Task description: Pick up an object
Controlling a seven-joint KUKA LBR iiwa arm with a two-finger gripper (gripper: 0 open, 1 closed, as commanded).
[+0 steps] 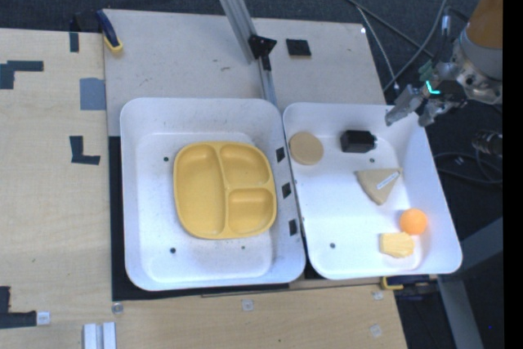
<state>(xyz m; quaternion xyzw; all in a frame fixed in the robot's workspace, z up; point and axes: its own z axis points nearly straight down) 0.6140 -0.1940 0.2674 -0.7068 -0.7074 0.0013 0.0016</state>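
Nearest the camera's foot, a yellow block (396, 245) and an orange ball (414, 221) sit touching in the right bin's (327, 257) front corner, with a pale wedge (379, 184), a black block (357, 141) and a tan disc (306, 149) ranged behind them; the left bin (135, 176) holds a yellow divided tray (224, 190). The gripper (413, 109) hangs over the right bin's far right rim, fingers parted and holding nothing. The black block lies closest, just to its left and slightly nearer the camera, its long axis across the bin.

Open floor (347, 217) between scattered objects
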